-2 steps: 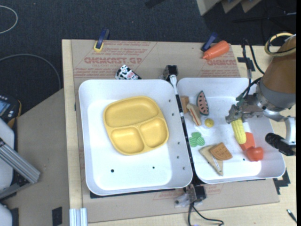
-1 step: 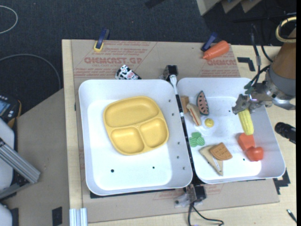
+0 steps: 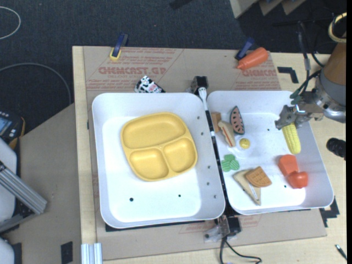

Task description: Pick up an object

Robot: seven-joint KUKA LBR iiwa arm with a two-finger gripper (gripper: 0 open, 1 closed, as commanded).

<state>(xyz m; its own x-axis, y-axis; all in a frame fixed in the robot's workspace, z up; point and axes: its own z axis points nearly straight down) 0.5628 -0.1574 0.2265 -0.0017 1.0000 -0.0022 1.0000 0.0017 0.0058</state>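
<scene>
the arm enters from the right, its orange band near the frame edge, and the gripper point(image 3: 290, 118) hangs over the far right part of the right bin point(image 3: 313, 199). directly under and in front of it lies a yellow corn cob point(image 3: 292, 138), its upper end touching or just below the gripper's metal tip; whether the tool is released or clenched on the cob cannot be told from this angle.

the other items in the right bin are spread out. an orange-red pepper-like piece point(image 3: 292, 171) lies just below the corn. near the bin's left wall sit a hot dog toy point(image 3: 225, 131), a watermelon slice point(image 3: 237, 120), a small yellow ball point(image 3: 244, 143), a green leafy piece point(image 3: 230, 162) and a sandwich with a cracker point(image 3: 253, 181).

the left bin point(image 3: 110, 202) holds a yellow divided plate point(image 3: 159, 145), with three compartments.

on the cardboard behind the bins lie an orange carrot toy point(image 3: 253, 58), a small black-and-white figure point(image 3: 148, 85) and a yellow-and-blue clip point(image 3: 117, 48).
</scene>
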